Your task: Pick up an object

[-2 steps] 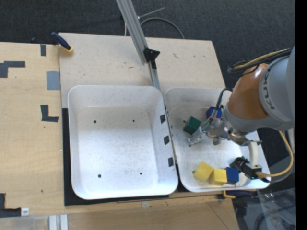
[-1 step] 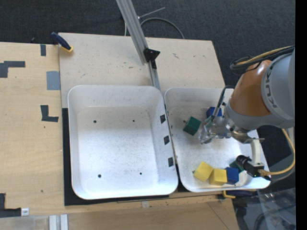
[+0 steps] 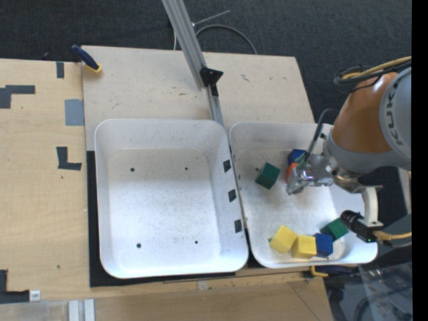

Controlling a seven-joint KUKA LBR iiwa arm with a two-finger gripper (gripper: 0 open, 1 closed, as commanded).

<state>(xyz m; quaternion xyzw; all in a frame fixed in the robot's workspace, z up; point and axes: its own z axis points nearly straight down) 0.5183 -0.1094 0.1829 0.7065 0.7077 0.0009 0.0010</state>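
Gripper (image 3: 295,184) low in right bin (image 3: 267,136); finger state not discernible. Blue block (image 3: 296,156) and small orange piece (image 3: 291,171) pressed against it, grasp unclear. Matte dark green cube (image 3: 267,176) just left, tilted. Along near rim: two yellow blocks (image 3: 283,239) (image 3: 306,246), blue cube (image 3: 324,244), green block (image 3: 335,229), clustered. Left bin (image 3: 160,129) smooth white plastic, speckled.

The right bin (image 3: 251,136) holds blocks (image 3: 267,176); the left bin (image 3: 107,139) sits beside it.
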